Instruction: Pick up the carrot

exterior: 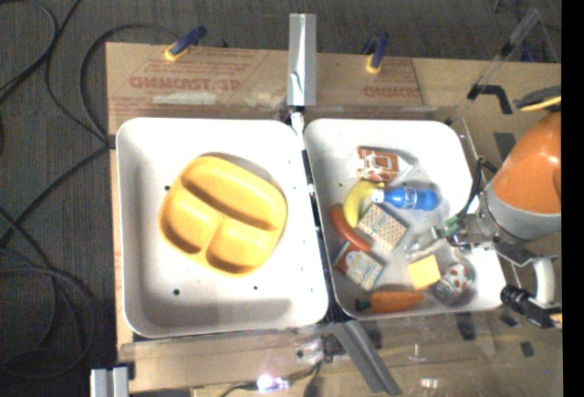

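The carrot [398, 299], orange with a dark green stub at its left end, lies flat along the near wall of the right bin [319, 203]. My gripper [431, 245] reaches in from the right, over the middle of that bin. It hangs above a yellow block [423, 274], up and to the right of the carrot and apart from it. The arm's orange band [534, 172] shows at the right edge.
Crowded around the carrot in the right bin are a red sausage [349, 229], a banana [358, 201], a blue bottle [411, 198], small snack packs [380, 226] and a patterned ball [454, 281]. The left bin [137, 231] holds a yellow divided plate [224, 213].
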### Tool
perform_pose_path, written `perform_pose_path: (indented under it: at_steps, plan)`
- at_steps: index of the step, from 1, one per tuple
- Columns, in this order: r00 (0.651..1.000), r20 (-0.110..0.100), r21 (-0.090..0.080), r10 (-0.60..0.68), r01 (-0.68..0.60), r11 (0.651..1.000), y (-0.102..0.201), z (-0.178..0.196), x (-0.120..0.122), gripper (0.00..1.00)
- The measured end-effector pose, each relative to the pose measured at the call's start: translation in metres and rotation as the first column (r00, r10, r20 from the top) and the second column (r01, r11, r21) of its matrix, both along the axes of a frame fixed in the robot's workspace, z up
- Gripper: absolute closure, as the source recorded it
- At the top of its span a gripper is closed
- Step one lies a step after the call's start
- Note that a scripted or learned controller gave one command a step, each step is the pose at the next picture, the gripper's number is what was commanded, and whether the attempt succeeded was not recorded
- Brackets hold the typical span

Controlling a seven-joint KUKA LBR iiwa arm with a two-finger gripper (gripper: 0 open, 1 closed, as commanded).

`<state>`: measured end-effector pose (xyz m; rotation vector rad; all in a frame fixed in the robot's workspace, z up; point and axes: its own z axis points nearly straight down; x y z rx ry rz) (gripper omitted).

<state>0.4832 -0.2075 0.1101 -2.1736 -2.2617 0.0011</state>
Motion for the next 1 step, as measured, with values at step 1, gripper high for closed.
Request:
perform_pose_path:
  at_steps: [1]
  plan:
    - [0.940,0.011,-0.013,0.342,-0.342,0.940,0.0325,-0.0205,0.0033,0.00]
